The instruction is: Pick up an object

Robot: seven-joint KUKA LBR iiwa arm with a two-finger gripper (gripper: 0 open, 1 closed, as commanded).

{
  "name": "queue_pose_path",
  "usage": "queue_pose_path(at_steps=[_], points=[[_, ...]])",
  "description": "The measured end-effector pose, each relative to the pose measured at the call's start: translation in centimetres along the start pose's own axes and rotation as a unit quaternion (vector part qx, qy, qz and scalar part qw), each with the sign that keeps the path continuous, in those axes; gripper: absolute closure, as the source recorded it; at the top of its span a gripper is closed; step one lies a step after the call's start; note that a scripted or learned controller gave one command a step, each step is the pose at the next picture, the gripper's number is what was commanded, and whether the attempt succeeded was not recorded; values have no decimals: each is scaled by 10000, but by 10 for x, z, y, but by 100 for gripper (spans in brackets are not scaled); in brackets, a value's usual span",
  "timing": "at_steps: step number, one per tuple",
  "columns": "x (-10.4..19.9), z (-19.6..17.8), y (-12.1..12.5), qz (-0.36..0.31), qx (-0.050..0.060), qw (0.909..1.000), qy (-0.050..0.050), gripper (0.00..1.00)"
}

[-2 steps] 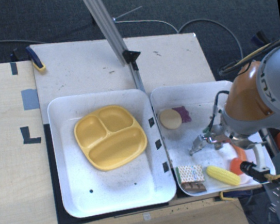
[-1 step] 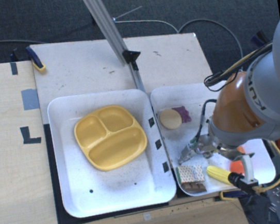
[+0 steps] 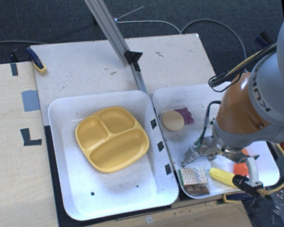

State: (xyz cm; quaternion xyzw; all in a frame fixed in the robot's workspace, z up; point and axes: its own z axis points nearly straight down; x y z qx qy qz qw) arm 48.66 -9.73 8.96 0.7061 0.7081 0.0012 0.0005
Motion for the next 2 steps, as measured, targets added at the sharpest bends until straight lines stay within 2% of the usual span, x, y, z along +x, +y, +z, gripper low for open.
queue_pose_path(at_steps=[1,2], points=[[7,0,-1,11,-2,10000,-12,0],[22,-103,44,-8,-24,10000,-9,0]])
